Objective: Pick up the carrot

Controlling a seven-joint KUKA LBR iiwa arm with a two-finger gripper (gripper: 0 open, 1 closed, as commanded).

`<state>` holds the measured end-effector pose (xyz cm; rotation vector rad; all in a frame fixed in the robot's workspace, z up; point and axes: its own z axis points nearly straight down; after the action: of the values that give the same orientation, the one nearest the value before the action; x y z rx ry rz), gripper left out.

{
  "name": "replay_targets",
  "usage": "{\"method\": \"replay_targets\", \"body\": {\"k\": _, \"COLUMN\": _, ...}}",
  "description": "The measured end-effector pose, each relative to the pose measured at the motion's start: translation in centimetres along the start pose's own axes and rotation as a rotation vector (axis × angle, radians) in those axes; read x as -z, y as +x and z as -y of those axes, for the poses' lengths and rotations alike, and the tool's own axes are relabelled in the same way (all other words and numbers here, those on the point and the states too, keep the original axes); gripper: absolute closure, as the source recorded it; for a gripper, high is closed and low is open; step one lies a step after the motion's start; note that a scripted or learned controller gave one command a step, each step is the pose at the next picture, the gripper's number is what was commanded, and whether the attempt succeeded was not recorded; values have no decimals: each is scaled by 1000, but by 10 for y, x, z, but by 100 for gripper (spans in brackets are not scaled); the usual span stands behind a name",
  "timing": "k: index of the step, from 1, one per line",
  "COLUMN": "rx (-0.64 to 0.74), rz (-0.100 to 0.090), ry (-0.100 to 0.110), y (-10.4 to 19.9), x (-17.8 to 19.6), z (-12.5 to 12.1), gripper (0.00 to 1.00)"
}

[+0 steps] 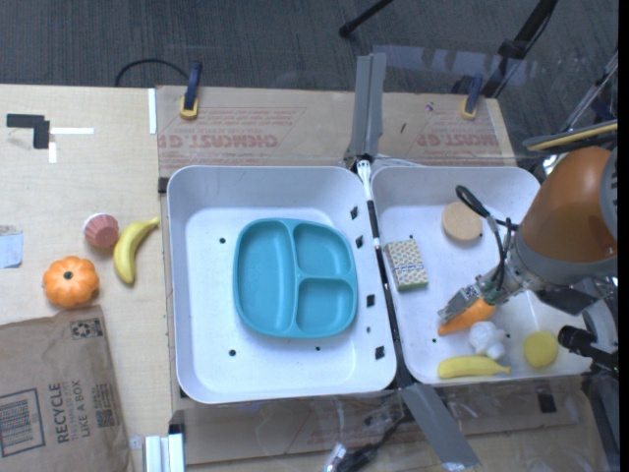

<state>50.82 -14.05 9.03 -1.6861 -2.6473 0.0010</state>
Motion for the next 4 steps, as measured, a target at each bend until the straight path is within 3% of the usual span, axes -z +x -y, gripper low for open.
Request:
{"method": "replay_targets", "body": {"k": 1, "rx": -4, "rz": 1, "ry": -1, "y": -1, "x": 8, "z": 0, "gripper": 100}}
{"method": "replay_targets", "body": {"k": 2, "rx": -222, "rz": 2, "ry": 0, "y": 20, "x": 115, "z": -43, "gripper": 100}}
{"method": "replay_targets", "body": {"k": 3, "rx": -221, "rz": 2, "ry": 0, "y": 20, "x": 115, "z": -43, "gripper": 0}}
{"method": "replay_targets", "body": {"k": 4, "rx": -322, "rz": 1, "ry": 0, "y": 16, "x": 2, "z": -9, "gripper": 0}}
